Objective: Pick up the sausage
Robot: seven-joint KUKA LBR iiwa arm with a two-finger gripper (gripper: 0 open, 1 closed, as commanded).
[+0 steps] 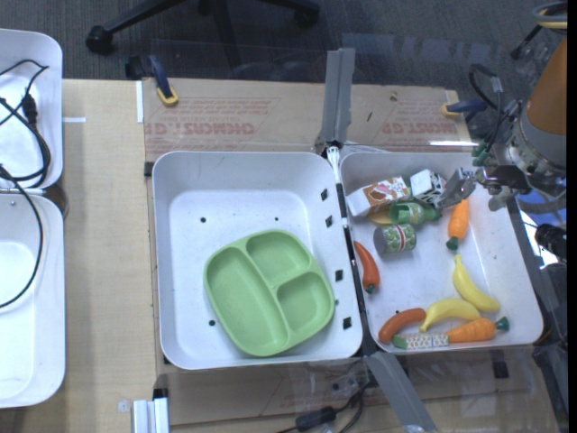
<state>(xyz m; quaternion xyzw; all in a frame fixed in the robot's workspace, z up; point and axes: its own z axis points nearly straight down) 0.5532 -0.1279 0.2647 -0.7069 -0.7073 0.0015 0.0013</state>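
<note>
— Two shallow white bins on your bench. Where's your target?

— Your orange-red plastic sausage (401, 324) lies near the front of the right-hand white bin (521, 242), touching a curved yellow banana (450, 311) on its right.

— And your two-finger metal gripper (462, 186)?

— It hangs at the back of that bin, just above an upright orange carrot (458, 221), well apart from the sausage. Whether its fingers are spread or pinched, you can't tell.

— Left bin?

— You've got a green divided plate (270, 291) in the left-hand white bin (176, 242).

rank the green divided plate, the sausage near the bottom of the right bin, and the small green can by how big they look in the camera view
1. green divided plate
2. sausage
3. small green can, though it looks close to the sausage in size
</note>
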